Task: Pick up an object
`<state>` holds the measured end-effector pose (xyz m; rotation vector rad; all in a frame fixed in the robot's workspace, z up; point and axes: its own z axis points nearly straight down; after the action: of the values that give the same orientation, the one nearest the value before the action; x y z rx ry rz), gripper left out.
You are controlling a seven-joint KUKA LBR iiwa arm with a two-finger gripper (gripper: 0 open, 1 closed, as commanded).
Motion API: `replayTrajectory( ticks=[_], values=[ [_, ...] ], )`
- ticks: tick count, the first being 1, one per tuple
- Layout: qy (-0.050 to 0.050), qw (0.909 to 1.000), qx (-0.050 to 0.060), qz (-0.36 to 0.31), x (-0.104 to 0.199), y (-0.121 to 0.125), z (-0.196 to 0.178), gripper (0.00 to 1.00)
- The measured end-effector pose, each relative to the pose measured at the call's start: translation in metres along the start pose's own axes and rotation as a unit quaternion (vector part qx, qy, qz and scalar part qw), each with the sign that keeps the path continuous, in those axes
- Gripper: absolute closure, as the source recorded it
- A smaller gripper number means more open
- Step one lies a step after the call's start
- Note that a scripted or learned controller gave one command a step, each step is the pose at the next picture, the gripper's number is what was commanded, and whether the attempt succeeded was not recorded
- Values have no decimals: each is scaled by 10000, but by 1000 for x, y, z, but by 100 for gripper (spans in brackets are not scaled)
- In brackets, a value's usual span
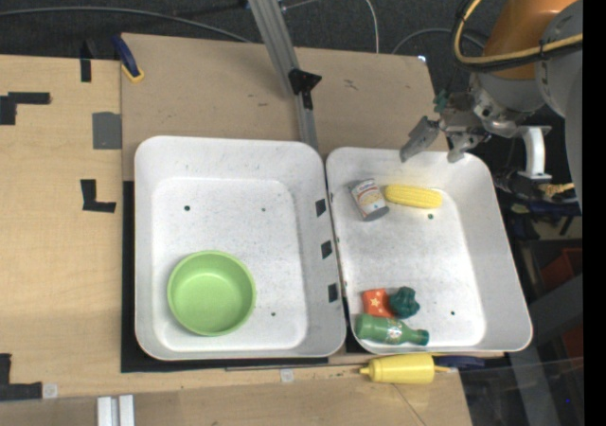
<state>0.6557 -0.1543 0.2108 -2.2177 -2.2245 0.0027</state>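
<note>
Both white bins [232, 164] look like smooth plastic, faintly speckled, with a soft sheen. The green bowl [211, 292] is matt plastic. The bench [189, 83] is bare wood or board — dull, scuffed. The corn cob [414, 195] and yellow bottle [401, 369] look glossy — plastic too.

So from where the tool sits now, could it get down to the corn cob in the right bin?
Probably yes. The tool hangs open over the right bin's far edge, just beyond the corn cob. Nothing lies over the cob; only the small can sits close on its left.
</note>
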Motion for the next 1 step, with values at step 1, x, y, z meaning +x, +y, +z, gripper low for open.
replayTrajectory(
  ticks=[1],
  values=[
    [-3,10000,0,2,0,0,0,0]
  ],
)
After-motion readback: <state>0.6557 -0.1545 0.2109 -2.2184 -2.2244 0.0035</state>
